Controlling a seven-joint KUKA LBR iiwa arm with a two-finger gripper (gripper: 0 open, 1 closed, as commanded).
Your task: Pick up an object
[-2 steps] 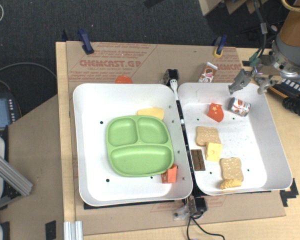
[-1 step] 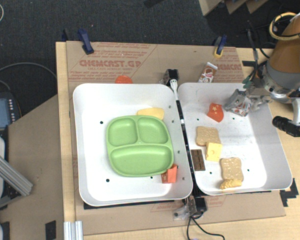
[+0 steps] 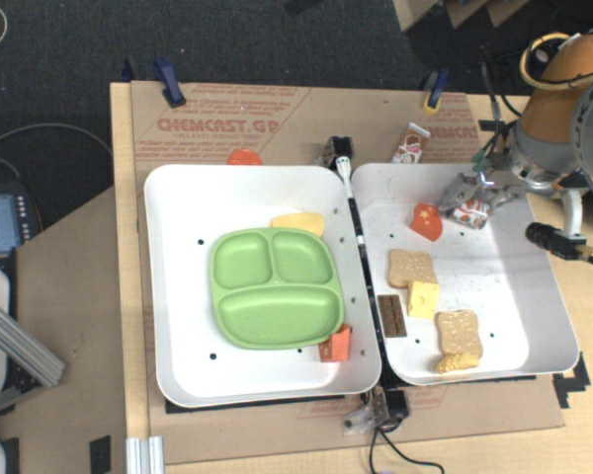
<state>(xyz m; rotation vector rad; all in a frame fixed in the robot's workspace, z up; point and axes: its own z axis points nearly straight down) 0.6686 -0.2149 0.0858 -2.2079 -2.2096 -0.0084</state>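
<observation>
From the overhead camera, the bench (image 3: 227,117) carries two shallow white bins side by side. The left bin (image 3: 173,265) holds a green divided plate (image 3: 275,287) near its middle, with a pale yellow piece (image 3: 298,223) touching the plate's far edge and a small orange block (image 3: 335,345) at its near right corner.

The right bin (image 3: 534,294) holds the loose items. A red-orange piece (image 3: 426,221) lies in the far half, and nearer the camera sit a tan cracker (image 3: 410,267), a yellow cheese-like square (image 3: 423,299) just beside it, a toast-coloured slice (image 3: 459,332) with a small yellow crinkled bit (image 3: 457,363) at its near edge, and a dark brown bar (image 3: 389,315) along the bin's left wall.

The arm (image 3: 558,107) reaches in from the right, and its hand (image 3: 471,203) hangs over the far part of the right bin, just right of the red-orange piece. Something red and white seems to sit at the fingertips, but the view is too blurred there to tell whether the hand is clenched, released or grasping it.

A small red and white carton (image 3: 410,147) lies on the bench beyond the bins.
</observation>
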